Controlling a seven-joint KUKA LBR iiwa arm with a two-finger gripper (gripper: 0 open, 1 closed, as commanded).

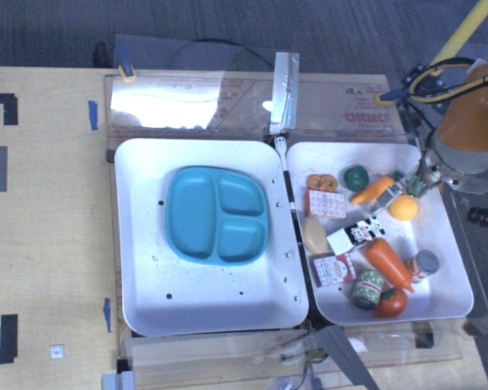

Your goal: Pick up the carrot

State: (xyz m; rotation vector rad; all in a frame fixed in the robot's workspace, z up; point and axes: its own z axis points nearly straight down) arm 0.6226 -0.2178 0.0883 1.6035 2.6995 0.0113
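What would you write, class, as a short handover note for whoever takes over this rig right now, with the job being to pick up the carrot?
Gripper: low in the right bin, near its upper right; whether it is open or shut cannot be told.
Carrot: lying in the right bin's lower middle, between a cow-print toy and a tomato, away from the gripper. A smaller orange piece lies right beside the gripper.
Left bin: holds a blue divided plate.
Done: nothing seen lifted.
Left: reach the carrot, grasp it, lift it.

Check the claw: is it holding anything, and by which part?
Cannot be told. The claw sits low in the right bin, at the end of a small orange carrot-like piece beside a yellow fruit.
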